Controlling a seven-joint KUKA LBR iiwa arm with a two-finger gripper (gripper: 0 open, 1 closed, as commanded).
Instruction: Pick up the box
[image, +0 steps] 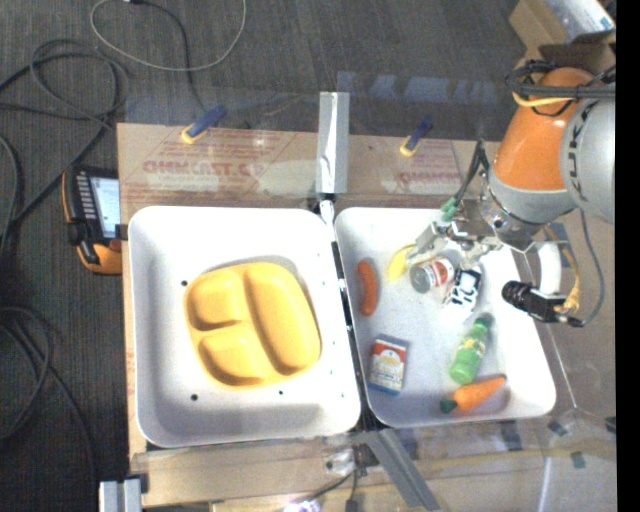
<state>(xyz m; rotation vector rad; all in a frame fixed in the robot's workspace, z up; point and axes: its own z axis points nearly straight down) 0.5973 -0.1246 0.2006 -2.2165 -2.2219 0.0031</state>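
Observation:
The box (388, 364) is small, red and blue with a white panel, and lies flat near the front left of the right bin (530, 400). My gripper (450, 245) hangs over the back middle of that bin, right above a tin can (432, 275). It is well behind and to the right of the box, with nothing touching the box. The grey arm with its orange band (535, 150) reaches in from the upper right.
Also in the right bin are a sausage (367, 285) by the left wall, a yellow piece (398, 262) beside the can, a green bottle (470, 350) and a carrot (473, 394) right of the box. The left bin (150, 250) holds a yellow divided tray (252, 322).

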